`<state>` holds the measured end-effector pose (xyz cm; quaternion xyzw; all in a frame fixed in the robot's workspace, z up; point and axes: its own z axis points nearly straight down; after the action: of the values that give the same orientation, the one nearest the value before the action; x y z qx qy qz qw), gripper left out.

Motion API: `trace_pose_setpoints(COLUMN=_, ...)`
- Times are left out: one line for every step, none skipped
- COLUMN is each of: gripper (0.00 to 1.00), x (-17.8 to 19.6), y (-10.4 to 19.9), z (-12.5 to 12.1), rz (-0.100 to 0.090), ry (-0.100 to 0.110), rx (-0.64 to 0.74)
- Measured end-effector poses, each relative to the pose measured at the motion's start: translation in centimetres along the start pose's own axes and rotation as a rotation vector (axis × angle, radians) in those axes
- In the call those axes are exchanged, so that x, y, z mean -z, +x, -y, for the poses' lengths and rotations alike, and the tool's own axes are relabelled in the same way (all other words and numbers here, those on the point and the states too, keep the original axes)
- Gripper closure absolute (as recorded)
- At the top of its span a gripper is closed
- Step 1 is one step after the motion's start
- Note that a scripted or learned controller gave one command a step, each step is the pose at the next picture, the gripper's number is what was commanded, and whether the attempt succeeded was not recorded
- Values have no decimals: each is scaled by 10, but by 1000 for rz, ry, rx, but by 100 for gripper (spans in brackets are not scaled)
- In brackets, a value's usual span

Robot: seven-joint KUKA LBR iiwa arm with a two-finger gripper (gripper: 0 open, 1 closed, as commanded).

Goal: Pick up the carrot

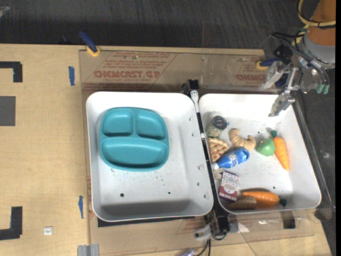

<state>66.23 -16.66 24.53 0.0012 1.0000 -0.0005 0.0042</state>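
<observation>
The gripper is hovering above the far right corner of the right bin, its fingers parted narrowly and gripping nothing. Two carrots are lying untouched: one carrot against the right wall beside a green fruit, the other carrot along the near edge. Judged from this, the pick is not yet beginning; descent, grasp and lift are all remaining.

Both white bins look like smooth, slightly glossy plastic, speckled with dark marks. The teal divided plate in the left bin is matt plastic. The bench looks like matt tan cardboard or wood. The carrot has a smooth, plastic-like orange surface. The gripper appears metallic.
</observation>
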Motion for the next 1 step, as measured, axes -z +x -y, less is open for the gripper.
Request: trace_pose_setpoints(gripper=0, x=-122, y=35, z=29, rz=-11, ry=-2, rx=-21)
